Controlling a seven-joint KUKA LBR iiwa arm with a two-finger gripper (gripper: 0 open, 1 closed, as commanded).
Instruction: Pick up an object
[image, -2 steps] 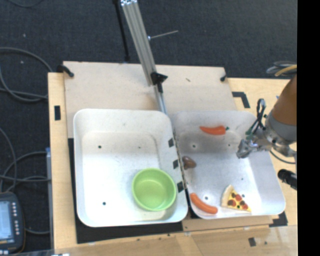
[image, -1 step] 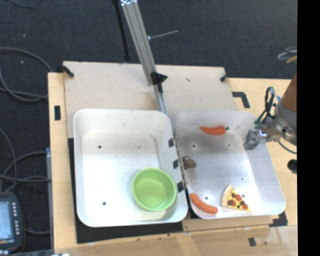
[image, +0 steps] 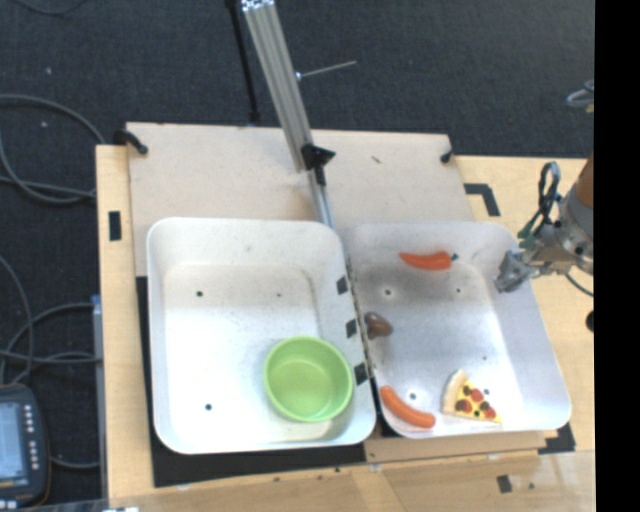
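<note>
A pale wooden bench (image: 250, 170) is sitting on dark carpet (image: 450, 70). A slanted aluminium rail (image: 283, 85) is rising from its rear middle. Black cables (image: 40, 110) are trailing at left, beside a dark handheld device (image: 20, 440) lying in the lower-left corner.

The worktop (image: 400, 170) is light wood. Two white bins sit on it side by side: the left bin (image: 180, 270) at 9 o'clock and the right bin (image: 520, 340) at 3 o'clock, touching in the middle.
</note>
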